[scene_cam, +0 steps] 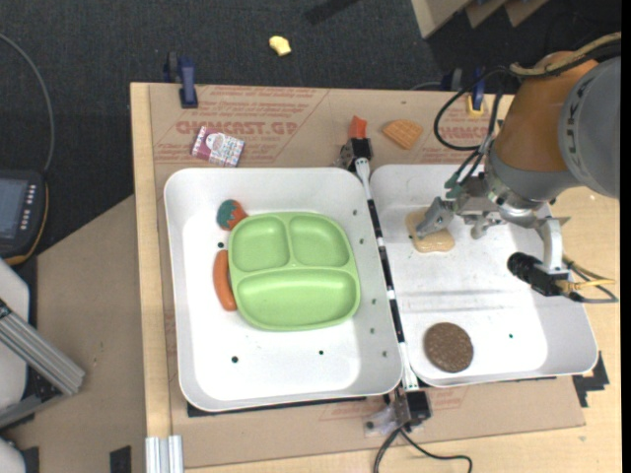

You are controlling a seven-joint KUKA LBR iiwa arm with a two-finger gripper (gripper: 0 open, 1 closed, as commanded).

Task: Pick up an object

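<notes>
My gripper hangs low over the far part of the right bin, its two grey fingers spread apart and open. The left fingertip is at the top edge of a tan biscuit-like piece lying on the bin floor; nothing sits between the fingers. A brown round patty lies at the near end of the same bin. The grey arm with its orange band comes in from the right.
The left bin holds a green divided plate, an orange sausage-shaped piece and a small teal-and-red object. A tan cracker and a small packet lie on the bench behind the bins. A black fitting sticks out near the arm.
</notes>
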